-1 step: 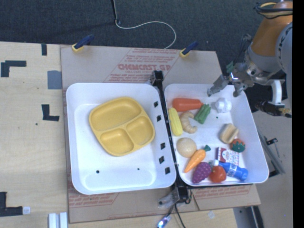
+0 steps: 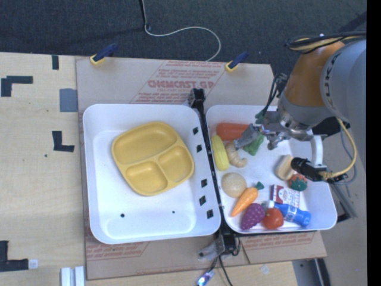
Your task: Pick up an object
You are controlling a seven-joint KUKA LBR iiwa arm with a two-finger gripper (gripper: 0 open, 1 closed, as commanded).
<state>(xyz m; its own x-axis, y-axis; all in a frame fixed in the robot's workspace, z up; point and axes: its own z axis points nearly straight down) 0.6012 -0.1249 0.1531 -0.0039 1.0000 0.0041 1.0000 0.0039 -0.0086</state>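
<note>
Hovering over the right bin [image 2: 324, 216], the pincer [image 2: 257, 137] grips a green toy [image 2: 255, 145] between its fingers.

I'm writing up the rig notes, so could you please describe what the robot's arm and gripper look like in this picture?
The arm is bulky and rounded, grey, with a broad orange band above the wrist. Dark and yellowish cables run along it and loop beside the wrist. The gripper is a compact grey metal unit with two slim fingers, plus a small white part on its side.
</note>
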